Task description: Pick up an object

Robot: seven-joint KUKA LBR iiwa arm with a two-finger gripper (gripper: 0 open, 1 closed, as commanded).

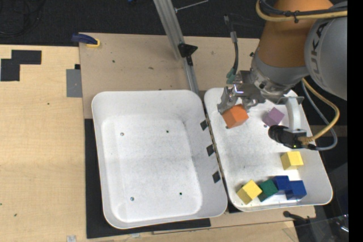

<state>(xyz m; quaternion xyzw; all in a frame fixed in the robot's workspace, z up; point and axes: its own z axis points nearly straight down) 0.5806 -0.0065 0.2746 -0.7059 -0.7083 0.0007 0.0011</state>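
Orange block [235, 116]: cube-like, sits in the upper left part of the right bin [249, 178], directly under the gripper [233, 103]. The metal fingers come down onto its top edge and appear to close on it, though the contact faces are partly hidden; it looks gripped rather than merely touched. Whether it rests on the bin floor or hangs just clear cannot be told.

Gripper: two-finger, on a grey arm with an orange band [289, 25], reaching in from the right. Narrowly spread, about the block's width.

Handling note: judged from the block's skewed pose, a straight vertical lift, taken slowly, would suit best; any sideways drag risks twisting the block out of a shallow hold. The bin wall on the left is near, so clearance there matters.

Other contents, right bin: purple block [274, 117] just right of the orange one, apart from it; yellow block [292, 159] near the right rim; a cluster at the lower edge of yellow block [248, 191], green block [267, 189] and blue block [289, 186], touching or nearly so.

Left bin [108, 105]: white, shallow, speckled floor.

Counter [130, 65]: light wood board bearing both bins over a black mat. An aluminium rail [167, 11] slants up from between the bins. Dark floor and cables behind.
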